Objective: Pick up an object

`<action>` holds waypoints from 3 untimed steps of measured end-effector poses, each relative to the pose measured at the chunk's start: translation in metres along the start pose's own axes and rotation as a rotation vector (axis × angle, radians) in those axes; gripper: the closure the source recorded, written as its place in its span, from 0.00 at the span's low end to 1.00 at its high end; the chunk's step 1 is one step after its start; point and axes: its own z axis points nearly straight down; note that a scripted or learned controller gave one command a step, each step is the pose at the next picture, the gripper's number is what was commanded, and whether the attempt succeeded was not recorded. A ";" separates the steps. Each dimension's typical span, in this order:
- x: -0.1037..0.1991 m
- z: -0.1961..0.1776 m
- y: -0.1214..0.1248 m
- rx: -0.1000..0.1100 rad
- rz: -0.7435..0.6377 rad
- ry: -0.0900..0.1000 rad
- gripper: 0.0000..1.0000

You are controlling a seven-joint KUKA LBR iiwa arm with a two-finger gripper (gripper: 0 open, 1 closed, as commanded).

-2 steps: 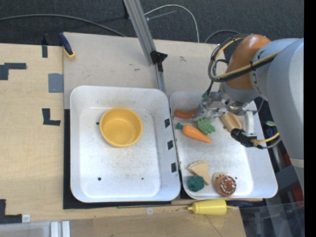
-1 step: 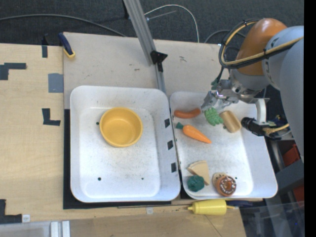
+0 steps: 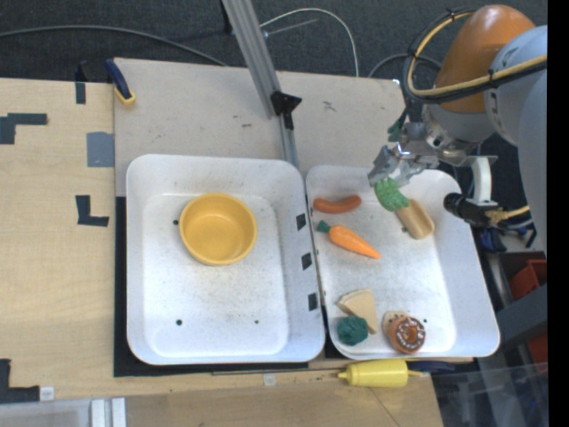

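1. Gripper [image 3: 391, 173]: above the far end of the right bin [image 3: 462, 327]; fingers clamped on a green leafy toy [image 3: 390, 194], which hangs just over the bin floor.
2. Tan cylinder [image 3: 416, 219]: just beside the green toy, lying in the right bin.
3. Right bin, further contents: sausage [image 3: 337, 205], carrot [image 3: 354, 241], cheese wedge [image 3: 359, 305], dark green piece [image 3: 352, 329], brown round item [image 3: 407, 332].
4. Left bin [image 3: 151, 265]: yellow bowl [image 3: 218, 229], upright.
5. Yellow bottle [image 3: 380, 374]: on the bench, beside the right bin's near rim.
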 end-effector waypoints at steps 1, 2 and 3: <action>0.000 -0.053 0.001 -0.001 0.001 -0.001 1.00; 0.061 -0.047 0.003 0.006 -0.004 0.002 1.00; 0.114 -0.051 -0.009 0.006 -0.004 0.002 1.00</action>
